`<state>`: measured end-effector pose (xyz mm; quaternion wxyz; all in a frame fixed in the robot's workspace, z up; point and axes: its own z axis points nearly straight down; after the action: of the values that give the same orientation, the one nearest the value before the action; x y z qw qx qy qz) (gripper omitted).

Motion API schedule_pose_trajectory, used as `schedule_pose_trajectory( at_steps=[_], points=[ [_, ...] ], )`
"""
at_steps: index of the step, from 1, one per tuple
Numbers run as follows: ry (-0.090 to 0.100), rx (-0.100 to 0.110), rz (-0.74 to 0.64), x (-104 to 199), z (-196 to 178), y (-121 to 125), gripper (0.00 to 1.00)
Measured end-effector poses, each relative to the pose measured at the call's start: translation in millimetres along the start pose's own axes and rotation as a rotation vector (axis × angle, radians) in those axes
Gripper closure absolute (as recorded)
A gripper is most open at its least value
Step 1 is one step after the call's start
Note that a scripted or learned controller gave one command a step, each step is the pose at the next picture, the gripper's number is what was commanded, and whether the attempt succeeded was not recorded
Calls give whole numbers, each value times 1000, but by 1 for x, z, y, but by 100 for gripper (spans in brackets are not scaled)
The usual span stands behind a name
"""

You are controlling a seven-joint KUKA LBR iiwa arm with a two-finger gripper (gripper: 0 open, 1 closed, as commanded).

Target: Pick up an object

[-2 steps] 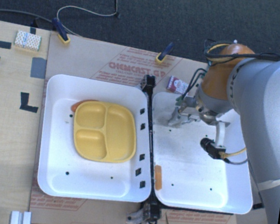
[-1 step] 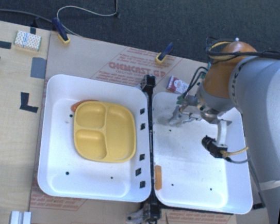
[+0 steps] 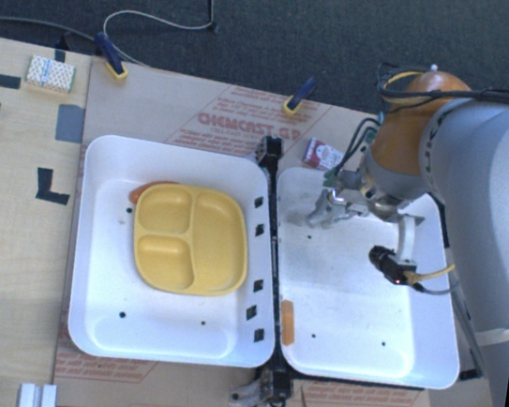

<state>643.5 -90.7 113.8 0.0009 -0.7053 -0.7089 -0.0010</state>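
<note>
Peeking from under the yellow tray (image 3: 192,239), something reddish (image 3: 136,193), mostly hidden.

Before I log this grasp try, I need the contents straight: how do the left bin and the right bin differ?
The left bin holds a yellow divided plate with something reddish peeking from under its edge; the right bin holds only a small orange piece by its left wall. The arm's gripper is over the right bin, not the left bin. Both are shallow, white and roughly the same size.
</note>
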Motion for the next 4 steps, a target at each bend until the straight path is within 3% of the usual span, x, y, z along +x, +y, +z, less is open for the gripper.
schedule_pose_trajectory(
  at_steps=[1,2,3,4],
  points=[
    [-1,0,2,57,-71,-34,100],
    [-1,2,3,57,-70,-35,0],
    [-2,1,3,83,-70,16,0],
    [-2,2,3,119,-70,25,0]
  ],
)
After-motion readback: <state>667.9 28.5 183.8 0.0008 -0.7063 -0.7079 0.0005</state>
